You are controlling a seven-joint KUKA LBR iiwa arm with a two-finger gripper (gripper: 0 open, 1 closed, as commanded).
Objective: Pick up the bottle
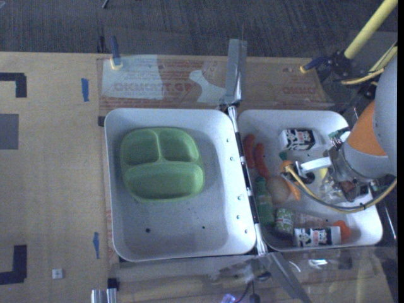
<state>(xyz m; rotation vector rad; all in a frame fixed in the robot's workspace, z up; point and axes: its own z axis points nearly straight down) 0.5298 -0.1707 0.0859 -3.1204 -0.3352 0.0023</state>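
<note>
the gripper (332, 180) hangs low in the right bin (315, 120), under the arm (372, 131) and its orange band. the wrist and a loop of cable (328, 201) sit in front of it, so i cannot tell how far it is open or whether it has anything.

the bottle (317, 235) lies on its side just below and a little left of the gripper, along the bin's near wall. it has a white label with dark patches and an orange cap (341, 230) at the end nearer the gripper. a green packet (284, 221) touches or nearly touches its other end.

it looks small, probably light plastic, stiff enough to take a firm squeeze. being round and smooth, it may roll or slip out sideways if pinched off centre. the best hold is likely across the labelled middle, fingers set either side of its long axis, away from the narrow cap. the near wall leaves little room for the outer finger.

further left of the gripper lie red pieces (254, 151), and above it a small carton (298, 138). the left bin (183, 245) holds a green tray (161, 163).
</note>
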